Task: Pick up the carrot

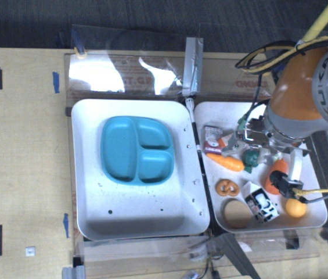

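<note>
One fixed camera looks down at a slant on the bench (24,156). It takes in both white bins (134,214), with the arm (303,92) entering from the right.

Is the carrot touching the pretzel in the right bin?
Apart. The camera view shows the carrot lying above the pretzel, with a strip of bare white bin floor plainly between them.

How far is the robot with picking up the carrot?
Done: the arm is over the right bin, its gripper just right of the carrot. In hand: nothing I can confirm; the carrot lies on the bin floor. Left: grasp the carrot and lift it.
</note>
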You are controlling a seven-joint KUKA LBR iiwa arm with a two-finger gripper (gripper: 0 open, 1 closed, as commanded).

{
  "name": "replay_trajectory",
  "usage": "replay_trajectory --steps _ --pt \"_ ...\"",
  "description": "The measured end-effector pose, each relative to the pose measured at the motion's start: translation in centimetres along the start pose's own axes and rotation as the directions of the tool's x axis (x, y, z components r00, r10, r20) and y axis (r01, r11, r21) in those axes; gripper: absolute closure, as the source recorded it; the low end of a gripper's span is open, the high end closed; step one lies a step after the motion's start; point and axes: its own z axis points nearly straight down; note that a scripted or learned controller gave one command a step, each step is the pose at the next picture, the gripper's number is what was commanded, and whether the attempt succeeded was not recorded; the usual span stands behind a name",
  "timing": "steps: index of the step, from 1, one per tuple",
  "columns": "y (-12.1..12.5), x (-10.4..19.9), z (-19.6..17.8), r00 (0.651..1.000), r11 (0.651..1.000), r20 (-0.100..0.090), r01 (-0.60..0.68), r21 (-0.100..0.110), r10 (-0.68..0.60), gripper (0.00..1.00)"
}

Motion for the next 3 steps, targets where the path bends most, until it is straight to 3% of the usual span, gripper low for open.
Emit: replay_trajectory --steps 1,2,3 --pt "-1.3 -3.8 9.6 0.956 0.956 0.001 0.294 -0.007 -0.294 0.00" --pt "4.5 -3.0 9.7 0.917 0.917 0.005 0.400 -0.010 -0.400 0.00" --pt "4.7 -3.1 8.5 0.918 0.918 0.008 0.397 -0.015 -0.397 1.00"
